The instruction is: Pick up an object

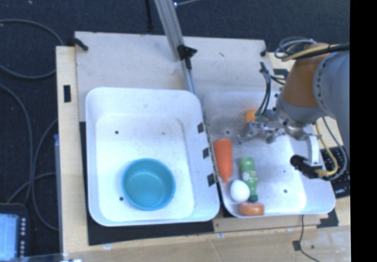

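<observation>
So the gripper (254,132) is sitting low in the right bin (294,196), just beside a small orange thing (251,116) at the back, and honestly I can't tell how its jaws stand. The easier picks look like the orange carrot-shaped piece (223,158), the green bottle (248,175) and the white egg (239,190), bunched at the bin's front left. I'd go for the carrot, straight down and centred across its width, since the egg touches the bottle; the left bin (100,108) holds a blue bowl (148,183).

A blue bowl (148,183) sits in the left bin (106,108), lower centre of the frame. In the right bin (294,196), the gripper (254,131) hangs above an orange cylinder (223,159), green bottle (248,175) and white egg (240,190).
</observation>
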Available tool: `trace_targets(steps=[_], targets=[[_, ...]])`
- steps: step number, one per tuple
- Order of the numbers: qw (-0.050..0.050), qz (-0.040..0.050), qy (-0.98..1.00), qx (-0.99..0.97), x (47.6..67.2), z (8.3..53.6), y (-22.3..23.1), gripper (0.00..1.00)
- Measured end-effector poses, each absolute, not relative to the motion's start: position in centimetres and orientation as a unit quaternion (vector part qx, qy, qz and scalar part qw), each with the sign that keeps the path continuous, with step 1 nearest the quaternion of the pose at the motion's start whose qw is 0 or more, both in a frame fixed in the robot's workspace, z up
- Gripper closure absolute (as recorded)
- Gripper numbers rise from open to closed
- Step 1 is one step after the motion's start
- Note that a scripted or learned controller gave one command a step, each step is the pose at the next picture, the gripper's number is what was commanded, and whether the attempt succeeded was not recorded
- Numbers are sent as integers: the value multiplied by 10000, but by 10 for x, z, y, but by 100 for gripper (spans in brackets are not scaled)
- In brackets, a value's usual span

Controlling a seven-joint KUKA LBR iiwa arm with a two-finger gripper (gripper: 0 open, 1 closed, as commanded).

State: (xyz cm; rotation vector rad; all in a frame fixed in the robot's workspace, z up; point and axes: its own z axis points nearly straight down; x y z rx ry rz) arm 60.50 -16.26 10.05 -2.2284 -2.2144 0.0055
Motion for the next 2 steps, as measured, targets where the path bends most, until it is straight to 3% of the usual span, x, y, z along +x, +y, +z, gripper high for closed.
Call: trace_targets(steps=[1, 2], targets=[[-17, -10, -7039, -7103, 607, 114, -163, 100], [-8, -20, -7098, -7044, 613, 162, -159, 100]])
